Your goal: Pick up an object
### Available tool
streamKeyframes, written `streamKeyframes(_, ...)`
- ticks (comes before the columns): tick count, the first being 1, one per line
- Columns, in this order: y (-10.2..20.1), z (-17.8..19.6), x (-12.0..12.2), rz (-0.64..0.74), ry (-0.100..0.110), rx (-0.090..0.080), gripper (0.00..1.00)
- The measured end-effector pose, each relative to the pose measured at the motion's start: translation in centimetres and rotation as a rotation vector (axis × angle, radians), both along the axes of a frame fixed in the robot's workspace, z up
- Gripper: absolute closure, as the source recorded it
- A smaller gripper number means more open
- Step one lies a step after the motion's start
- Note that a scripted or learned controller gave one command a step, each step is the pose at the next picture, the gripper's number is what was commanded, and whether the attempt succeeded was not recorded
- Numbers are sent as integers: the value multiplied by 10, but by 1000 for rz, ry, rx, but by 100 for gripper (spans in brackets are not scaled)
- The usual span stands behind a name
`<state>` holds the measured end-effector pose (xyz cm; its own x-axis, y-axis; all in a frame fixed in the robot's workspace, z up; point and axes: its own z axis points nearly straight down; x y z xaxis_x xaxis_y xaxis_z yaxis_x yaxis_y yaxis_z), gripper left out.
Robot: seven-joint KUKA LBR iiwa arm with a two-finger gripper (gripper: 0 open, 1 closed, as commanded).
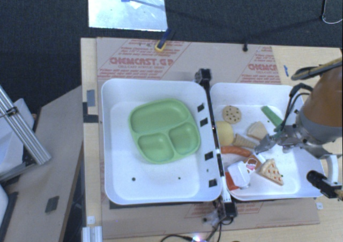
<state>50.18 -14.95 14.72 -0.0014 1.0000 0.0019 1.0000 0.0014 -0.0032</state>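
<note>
At bench centre, two shallow white bins side by side. Left bin (115,144): one green divided tray (163,130), three compartments, lying flat near the middle. Right bin (300,190): toy food in a loose cluster. Contents, by clock face from the bin's middle:
- cookie (231,114), round, chip-dotted, at 11 o'clock;
- yellow lemon-like piece (224,132), at 9 o'clock, against the divider side;
- tan wedge (257,129), near centre, with a cone-shaped piece (244,141) just beside it;
- green strip (272,116), at 1 o'clock, partly under the arm's cabling;
- red-orange sausage (236,151), at 8 o'clock;
- red-and-white carton-like item (238,175), at 7 o'clock, touching the sausage's near end;
- pizza slice (270,171), at 5 o'clock.

Gripper (263,147): reaching in from 3 o'clock, tips low among the wedge, cone and pizza slice; whether its fingers are apart or together, I cannot tell. Nothing seen lifted.
</note>
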Motion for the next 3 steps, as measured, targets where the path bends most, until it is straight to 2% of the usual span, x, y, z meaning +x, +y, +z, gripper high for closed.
streamKeyframes(1, -5, -38, 5, -2, -14, -3, 0)
streamKeyframes(2, -7, -53, 17, -1, -37, -9, 0)
streamKeyframes(3, -6, -51, 7, -1, -9, -4, 100)
